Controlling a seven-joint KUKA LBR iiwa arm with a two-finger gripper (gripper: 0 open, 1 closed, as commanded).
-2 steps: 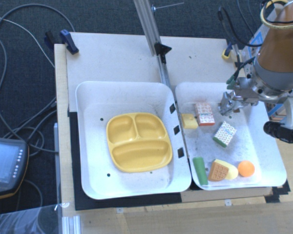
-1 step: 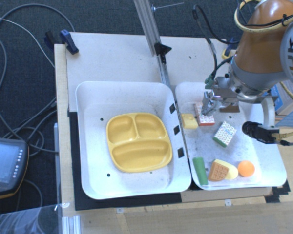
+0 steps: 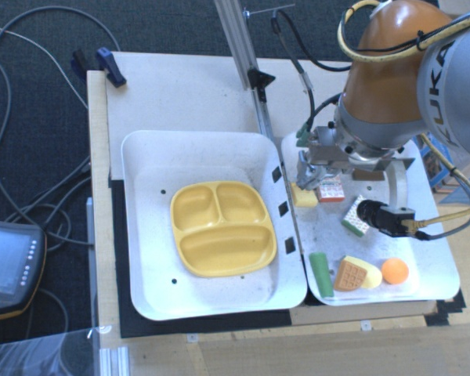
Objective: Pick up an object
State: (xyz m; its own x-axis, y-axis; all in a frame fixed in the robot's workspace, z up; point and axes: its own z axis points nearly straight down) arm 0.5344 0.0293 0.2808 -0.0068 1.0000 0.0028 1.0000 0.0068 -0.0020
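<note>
A pale bench [image 3: 180, 84] on dark carpet carries two white bins; loose cables trail at left. The left bin [image 3: 141, 210] holds a yellow divided plate [image 3: 222, 228]. In the right bin [image 3: 431, 276], the gripper [image 3: 309, 175] hangs over a yellow block [image 3: 304, 197]; its grip cannot be told.

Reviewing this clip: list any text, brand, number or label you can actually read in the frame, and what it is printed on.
"KU", cut off by the frame edge: on the grey arm housing.
Small red-and-white box beside the hand: print too blurred to read.
Green-and-white block: pattern, no legible words.
Grey handheld screen unit: nothing legible.
</note>
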